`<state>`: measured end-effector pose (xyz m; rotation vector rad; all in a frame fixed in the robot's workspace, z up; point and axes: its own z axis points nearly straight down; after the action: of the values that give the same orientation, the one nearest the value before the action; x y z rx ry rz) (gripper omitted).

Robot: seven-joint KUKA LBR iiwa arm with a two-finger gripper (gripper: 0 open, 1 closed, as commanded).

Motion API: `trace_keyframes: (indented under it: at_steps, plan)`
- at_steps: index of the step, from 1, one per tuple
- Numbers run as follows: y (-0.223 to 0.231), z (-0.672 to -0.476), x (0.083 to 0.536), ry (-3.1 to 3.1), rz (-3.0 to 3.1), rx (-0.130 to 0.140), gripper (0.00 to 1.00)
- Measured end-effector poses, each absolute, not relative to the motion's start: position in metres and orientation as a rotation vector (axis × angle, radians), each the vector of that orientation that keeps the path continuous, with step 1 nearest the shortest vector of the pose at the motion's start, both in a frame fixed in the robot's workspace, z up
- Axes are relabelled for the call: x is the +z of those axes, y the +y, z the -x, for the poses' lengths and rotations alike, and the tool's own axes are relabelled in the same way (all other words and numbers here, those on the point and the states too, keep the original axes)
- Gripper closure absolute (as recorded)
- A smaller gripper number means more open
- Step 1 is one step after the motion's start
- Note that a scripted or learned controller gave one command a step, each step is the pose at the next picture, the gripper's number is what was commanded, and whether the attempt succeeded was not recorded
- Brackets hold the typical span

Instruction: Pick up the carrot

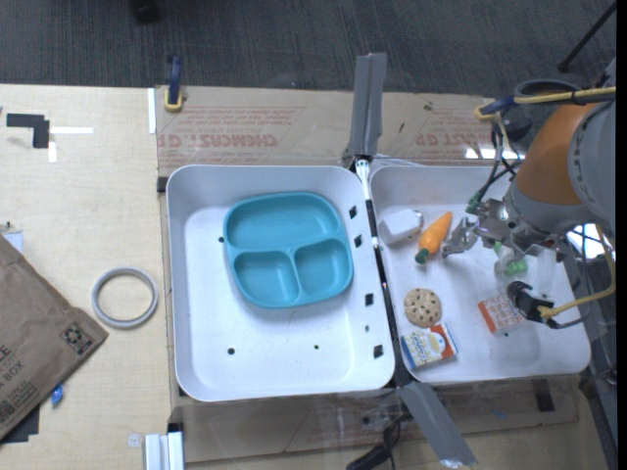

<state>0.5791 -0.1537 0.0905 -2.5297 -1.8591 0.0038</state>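
A small printed packet (429, 346) is seen flat at the right bin's (563, 355) near edge, a round speckled cookie (422, 305) just beyond it. The smooth orange carrot (433, 236) lies in the far-left part of that bin, tapered, long axis slanted, green end toward the camera. The grey arm is bent in from the right, gripper (458, 242) low just beside the carrot; how far the jaws stand apart cannot be told.
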Motion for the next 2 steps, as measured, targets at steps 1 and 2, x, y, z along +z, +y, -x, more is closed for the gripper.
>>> trace_keyframes:
  at_steps: [1,2]
  plan:
    - [-0.120,-0.651,0.089,-1.766,2.579,0.045,0.00]
    - [-0.098,-0.649,0.088,-1.255,2.857,0.058,0.00]
